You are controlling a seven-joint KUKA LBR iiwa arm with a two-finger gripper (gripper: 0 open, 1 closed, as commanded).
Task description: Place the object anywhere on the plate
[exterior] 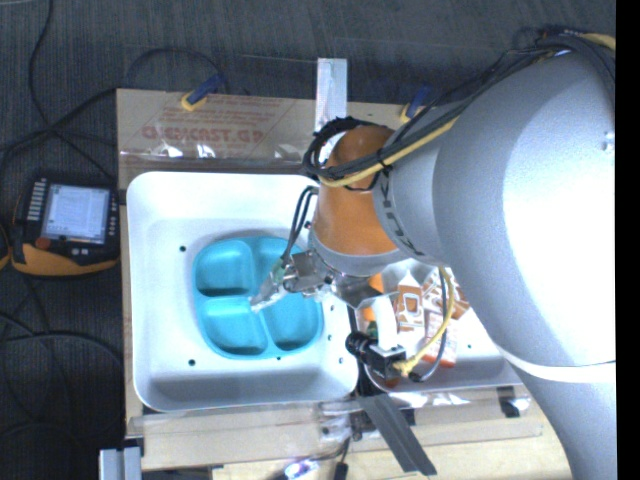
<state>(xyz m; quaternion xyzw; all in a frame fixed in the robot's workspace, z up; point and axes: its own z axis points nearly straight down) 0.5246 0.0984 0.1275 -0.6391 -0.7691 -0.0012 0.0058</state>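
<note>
The grey KUKA arm (520,198) bulks over the right half of the view, its orange band (352,203) sitting above the wrist near the top rim of the bins. Below it the left white bin (160,268) lies open to the camera, and inside it rests a blue divided plate (235,303) with three compartments, set a little right of the bin's middle. The right white bin (480,363) is mostly hidden under the arm; in the part that shows lies a jumble of small things (415,323), orange, white and black, too crowded to name singly, so which of them is the task's object cannot be told. The gripper (272,290) reaches down over the plate's right side, near the ridge between compartments; whether its jaws stand apart or together cannot be told. Outside the bins, at far left on the dark carpet, sits a handheld control pendant (68,223) with a lit screen.
</note>
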